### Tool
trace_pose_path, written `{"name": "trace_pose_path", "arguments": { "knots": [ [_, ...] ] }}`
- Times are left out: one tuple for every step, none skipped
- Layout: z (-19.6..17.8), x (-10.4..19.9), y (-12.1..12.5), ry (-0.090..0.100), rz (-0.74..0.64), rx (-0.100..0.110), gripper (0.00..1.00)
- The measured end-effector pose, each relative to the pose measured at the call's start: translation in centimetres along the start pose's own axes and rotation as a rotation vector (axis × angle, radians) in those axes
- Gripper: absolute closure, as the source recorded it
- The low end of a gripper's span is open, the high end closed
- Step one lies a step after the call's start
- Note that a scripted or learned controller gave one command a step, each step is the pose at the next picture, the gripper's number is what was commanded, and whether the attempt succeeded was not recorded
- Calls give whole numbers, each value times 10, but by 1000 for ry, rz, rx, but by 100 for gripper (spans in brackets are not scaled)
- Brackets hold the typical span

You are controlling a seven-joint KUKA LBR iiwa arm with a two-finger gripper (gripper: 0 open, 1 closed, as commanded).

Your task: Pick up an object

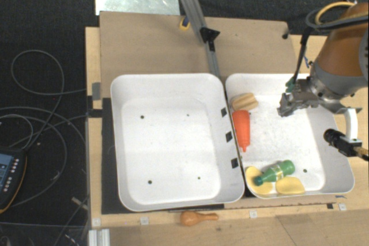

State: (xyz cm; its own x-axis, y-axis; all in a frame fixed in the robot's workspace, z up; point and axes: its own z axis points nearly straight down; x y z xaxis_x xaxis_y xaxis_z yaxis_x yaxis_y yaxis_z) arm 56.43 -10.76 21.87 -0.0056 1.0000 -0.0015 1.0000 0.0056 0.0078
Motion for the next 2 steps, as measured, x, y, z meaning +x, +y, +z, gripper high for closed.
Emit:
{"name": "trace_pose_path", "arguments": {
  "knots": [
    [0, 45, -14, 4, -3, 7, 100],
    [4, 103, -15, 4, -6, 7, 100]
  ]
}}
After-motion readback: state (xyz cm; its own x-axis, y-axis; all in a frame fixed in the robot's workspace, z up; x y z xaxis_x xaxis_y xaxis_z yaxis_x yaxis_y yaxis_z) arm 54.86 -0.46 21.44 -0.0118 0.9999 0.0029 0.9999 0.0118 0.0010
